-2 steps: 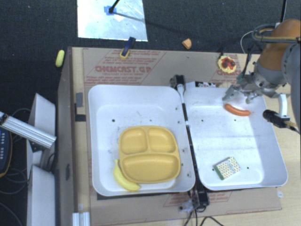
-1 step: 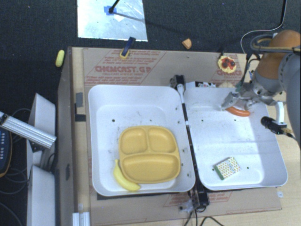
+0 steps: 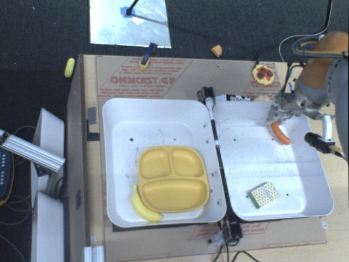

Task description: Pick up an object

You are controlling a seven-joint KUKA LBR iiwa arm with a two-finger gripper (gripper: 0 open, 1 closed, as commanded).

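Note:
An orange hot-dog-shaped toy (image 3: 281, 134) lies in the right bin (image 3: 256, 162) near its far right side. My gripper (image 3: 280, 113) hangs just above the toy's far end, at the bin's back right. A small patterned green-and-white block (image 3: 263, 194) rests near the front of the same bin. In the left bin (image 3: 122, 141) sits a yellow divided plate (image 3: 173, 178), with a yellow banana (image 3: 143, 205) against its front left edge.
The grey arm with its orange band (image 3: 327, 53) comes in from the right over the bench edge. A small pizza toy (image 3: 263, 73), an orange piece (image 3: 217, 50) and a yellow piece (image 3: 69, 67) lie outside the bins. Cables run along the right side.

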